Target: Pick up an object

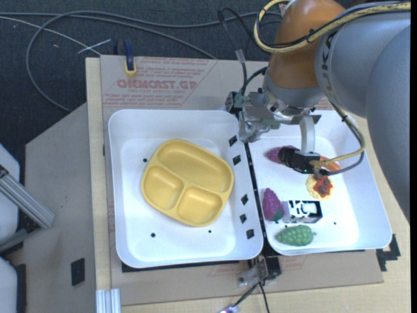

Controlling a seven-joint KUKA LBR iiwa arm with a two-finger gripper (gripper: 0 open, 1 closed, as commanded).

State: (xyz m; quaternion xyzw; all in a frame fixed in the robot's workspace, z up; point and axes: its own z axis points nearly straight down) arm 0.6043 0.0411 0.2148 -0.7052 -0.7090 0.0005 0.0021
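The gripper (255, 124) hangs at the far edge of the right white bin (365, 175), whether clenched I cannot tell, while the purple plastic grape bunch (272, 204) lying near the bin's left wall looks light, stiff and bumpy, best pinched across its narrow middle.

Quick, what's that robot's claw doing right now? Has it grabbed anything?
Gripper: cannot be told whether it is open or closed. It sits over the divider between the two bins, and nothing is seen held in it.
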